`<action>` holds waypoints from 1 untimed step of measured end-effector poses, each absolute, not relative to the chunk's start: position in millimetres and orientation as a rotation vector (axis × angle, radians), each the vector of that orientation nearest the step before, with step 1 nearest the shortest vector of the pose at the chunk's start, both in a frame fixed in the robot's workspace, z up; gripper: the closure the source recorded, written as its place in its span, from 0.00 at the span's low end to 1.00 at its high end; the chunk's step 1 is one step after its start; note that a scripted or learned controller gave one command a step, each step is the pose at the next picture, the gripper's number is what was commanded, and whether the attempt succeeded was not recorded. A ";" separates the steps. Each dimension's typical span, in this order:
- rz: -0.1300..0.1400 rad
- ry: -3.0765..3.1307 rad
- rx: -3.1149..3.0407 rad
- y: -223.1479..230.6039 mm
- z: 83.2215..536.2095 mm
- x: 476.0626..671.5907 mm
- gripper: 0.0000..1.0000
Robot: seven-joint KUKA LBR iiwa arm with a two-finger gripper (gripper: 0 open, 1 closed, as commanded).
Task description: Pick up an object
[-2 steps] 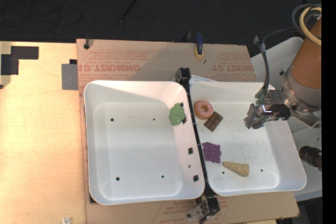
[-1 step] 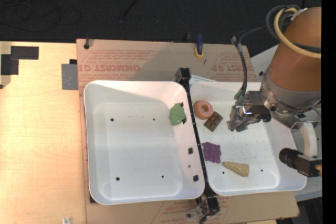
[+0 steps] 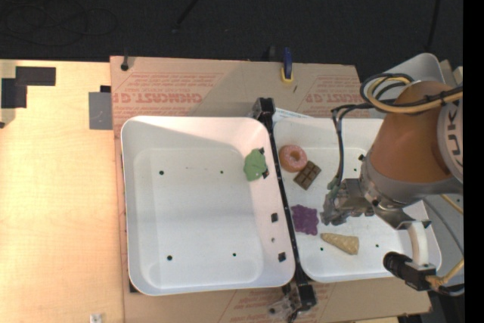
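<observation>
Right bin (image 3: 378,268): four objects; left bin (image 3: 151,163): one green object (image 3: 255,164). Tool (image 3: 333,214) grip state unclear.

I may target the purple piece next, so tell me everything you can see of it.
The purple object is a small, lumpy, matte item, perhaps a toy grape bunch; its material is unclear. It lies flat on the floor of the right bin, close to the divider between the bins. The gripper is just to its right, very near; whether they touch cannot be told. The tan cone lies apart, lower right.
</observation>
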State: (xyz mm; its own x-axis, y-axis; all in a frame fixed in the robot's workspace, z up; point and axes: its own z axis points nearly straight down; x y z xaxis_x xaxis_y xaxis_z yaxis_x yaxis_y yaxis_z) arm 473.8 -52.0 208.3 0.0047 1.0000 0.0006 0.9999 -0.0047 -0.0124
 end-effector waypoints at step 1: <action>-0.011 -2.232 -2.220 -11.7 381.7 476.7 1.00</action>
State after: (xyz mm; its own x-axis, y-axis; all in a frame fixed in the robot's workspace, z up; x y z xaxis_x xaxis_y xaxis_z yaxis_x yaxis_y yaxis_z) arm 476.7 -11.7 381.7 -0.0056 1.0000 0.0004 0.9999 0.0056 0.0094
